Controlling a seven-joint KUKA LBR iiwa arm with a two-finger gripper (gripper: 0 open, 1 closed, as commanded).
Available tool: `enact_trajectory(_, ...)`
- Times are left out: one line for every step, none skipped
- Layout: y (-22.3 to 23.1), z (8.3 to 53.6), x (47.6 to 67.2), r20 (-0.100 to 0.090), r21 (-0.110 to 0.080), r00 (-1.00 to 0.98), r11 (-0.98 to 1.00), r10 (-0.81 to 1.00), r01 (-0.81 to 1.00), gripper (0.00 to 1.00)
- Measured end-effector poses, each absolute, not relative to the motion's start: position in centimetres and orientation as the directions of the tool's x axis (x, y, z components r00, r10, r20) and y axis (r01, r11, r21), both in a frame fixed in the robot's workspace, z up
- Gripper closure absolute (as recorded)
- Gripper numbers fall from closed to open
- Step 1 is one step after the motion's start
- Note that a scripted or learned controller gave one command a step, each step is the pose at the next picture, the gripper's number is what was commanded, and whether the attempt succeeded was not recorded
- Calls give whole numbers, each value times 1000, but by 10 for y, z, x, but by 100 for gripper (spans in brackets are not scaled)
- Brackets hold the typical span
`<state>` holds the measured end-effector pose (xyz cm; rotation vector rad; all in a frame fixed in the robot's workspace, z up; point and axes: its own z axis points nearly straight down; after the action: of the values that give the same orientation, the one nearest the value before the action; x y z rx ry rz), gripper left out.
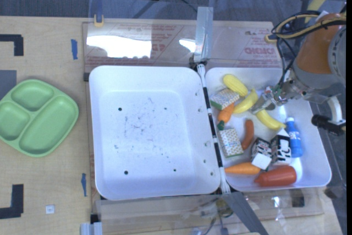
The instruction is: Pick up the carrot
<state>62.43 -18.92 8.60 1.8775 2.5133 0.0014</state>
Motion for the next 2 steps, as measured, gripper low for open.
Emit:
enact_trajectory(-189,86,624,-3,3,-284,284,959,959,0)
enact_trajectory(-179,133,612,-4,4,-380,380,925,925,0)
